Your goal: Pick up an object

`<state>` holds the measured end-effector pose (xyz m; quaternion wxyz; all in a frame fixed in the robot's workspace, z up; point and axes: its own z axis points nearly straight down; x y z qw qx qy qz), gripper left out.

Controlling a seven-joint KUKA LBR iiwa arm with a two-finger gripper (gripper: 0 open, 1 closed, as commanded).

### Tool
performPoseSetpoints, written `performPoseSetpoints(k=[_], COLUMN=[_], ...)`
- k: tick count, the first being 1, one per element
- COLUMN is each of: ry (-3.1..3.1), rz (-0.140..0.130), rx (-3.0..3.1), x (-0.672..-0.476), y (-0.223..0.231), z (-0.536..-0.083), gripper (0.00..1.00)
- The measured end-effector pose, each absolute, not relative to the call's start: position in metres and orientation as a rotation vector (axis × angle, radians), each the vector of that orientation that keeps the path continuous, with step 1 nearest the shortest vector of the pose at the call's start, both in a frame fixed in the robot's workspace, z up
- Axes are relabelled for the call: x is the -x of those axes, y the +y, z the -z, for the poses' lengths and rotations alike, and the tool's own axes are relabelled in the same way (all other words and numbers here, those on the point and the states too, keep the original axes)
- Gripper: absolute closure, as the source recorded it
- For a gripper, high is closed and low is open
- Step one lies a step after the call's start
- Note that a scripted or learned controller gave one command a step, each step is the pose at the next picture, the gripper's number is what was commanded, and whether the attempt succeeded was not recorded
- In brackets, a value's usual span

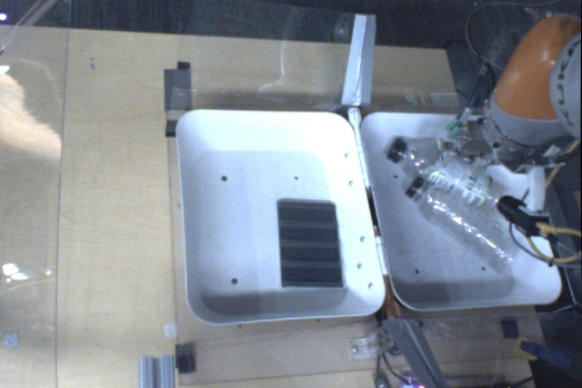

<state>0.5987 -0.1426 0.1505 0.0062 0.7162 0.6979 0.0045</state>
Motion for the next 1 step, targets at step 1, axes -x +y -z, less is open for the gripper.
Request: performPoseSetpoints(k=[1], ry=[2.102], rz=[-0.007], rx=[-2.328], x=[-0.6425], y=[-0.1234], z=[-0.1813], gripper=[0.00])
